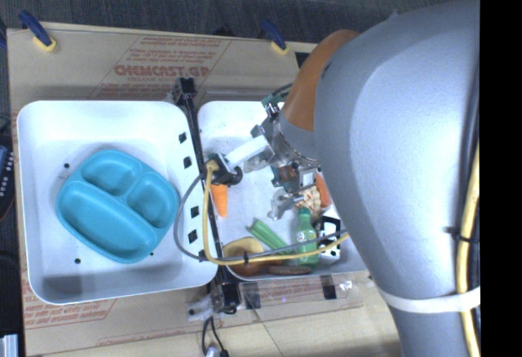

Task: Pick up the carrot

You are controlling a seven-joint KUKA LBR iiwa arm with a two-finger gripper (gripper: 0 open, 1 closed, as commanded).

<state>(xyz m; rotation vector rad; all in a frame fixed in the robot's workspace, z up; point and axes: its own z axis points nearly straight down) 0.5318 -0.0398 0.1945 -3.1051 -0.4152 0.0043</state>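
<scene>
Two shallow white bins side by side on cardboard-covered bench. Left bin [33, 184], left half of frame: teal divided plate [117, 204] at centre, nothing else in play there. Right bin [232, 115], centre frame: clutter toward lower edge, namely green bottle [304, 229], green stick-shaped piece [267, 234], yellow banana-like item [242, 249], dark brownish item beside it, not identifiable. Carrot [218, 199] lying at left edge of right bin, close against the divider and a looping yellowish cable [205, 253]; long axis roughly vertical in frame, tip toward lower frame, blunt end toward upper frame. A second orange sliver near right of gripper, too occluded to name. Arm [408, 152] filling right side of frame, orange band [306, 99] above wrist. Gripper [287, 192] over middle of right bin, metal parts tangled with clutter beneath; opening of the fingers not readable from this slant, nothing visibly between them. Key relation: carrot lies to left of gripper, near but apart, slightly lower in frame. Judgement: leftward shift needed, fingers closing across the carrot's short width, i.e. left-right in frame. Risk: wall and cable crowding the left side, little room for a finger there.
</scene>
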